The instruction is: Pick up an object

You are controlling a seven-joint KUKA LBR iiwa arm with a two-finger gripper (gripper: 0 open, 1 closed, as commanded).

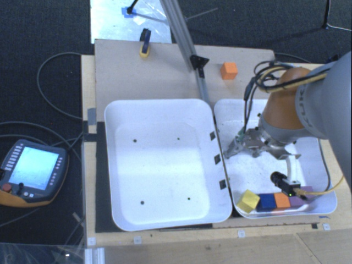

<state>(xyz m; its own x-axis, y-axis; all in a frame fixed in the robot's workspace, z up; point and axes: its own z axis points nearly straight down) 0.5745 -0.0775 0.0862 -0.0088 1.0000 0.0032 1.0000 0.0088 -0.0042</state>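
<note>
Bench (165,70) holds two bins (110,164); four blocks (268,202) sit at the right bin's (231,110) 5 o'clock, and I cannot tell the one claw's (232,147) grip.

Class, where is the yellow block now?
The yellow block lies in the camera view's right-hand bin, at its near edge, left of the blue block.

A grey arm with an orange band hung over the right white bin (235,114), its gripper (233,148) near the bin's left wall. A yellow block (248,201), blue block (268,202), orange block (282,200) and purple block (297,201) lined the bin's near edge. An orange cube (229,70) sat on the bench (165,65) beyond the bins.
</note>
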